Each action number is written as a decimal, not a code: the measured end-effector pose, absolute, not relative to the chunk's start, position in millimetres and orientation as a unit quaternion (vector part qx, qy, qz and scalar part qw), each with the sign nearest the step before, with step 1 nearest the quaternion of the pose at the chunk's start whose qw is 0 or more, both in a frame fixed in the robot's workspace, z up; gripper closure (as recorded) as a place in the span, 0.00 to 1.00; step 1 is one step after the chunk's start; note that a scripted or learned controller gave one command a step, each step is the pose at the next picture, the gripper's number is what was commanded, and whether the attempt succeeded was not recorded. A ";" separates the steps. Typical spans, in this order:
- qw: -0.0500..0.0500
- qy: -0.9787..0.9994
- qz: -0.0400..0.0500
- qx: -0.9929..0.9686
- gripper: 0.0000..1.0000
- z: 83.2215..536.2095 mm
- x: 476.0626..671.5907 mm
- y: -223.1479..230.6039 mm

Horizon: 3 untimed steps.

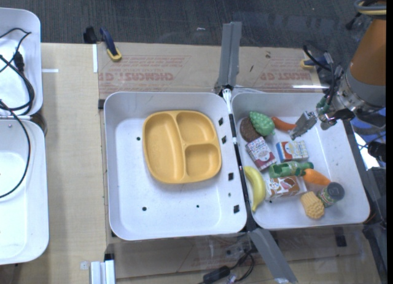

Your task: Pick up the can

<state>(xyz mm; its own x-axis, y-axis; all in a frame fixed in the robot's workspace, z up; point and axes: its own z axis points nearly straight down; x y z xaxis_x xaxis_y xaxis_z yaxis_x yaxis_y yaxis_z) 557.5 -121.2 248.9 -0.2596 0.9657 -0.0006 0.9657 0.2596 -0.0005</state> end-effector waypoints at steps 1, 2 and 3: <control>-0.001 0.822 0.000 0.570 0.00 103.9 526.1 -130.7; 0.001 0.820 0.000 0.572 1.00 113.6 527.1 -131.6; 0.002 0.846 0.001 0.534 1.00 115.1 588.1 -105.6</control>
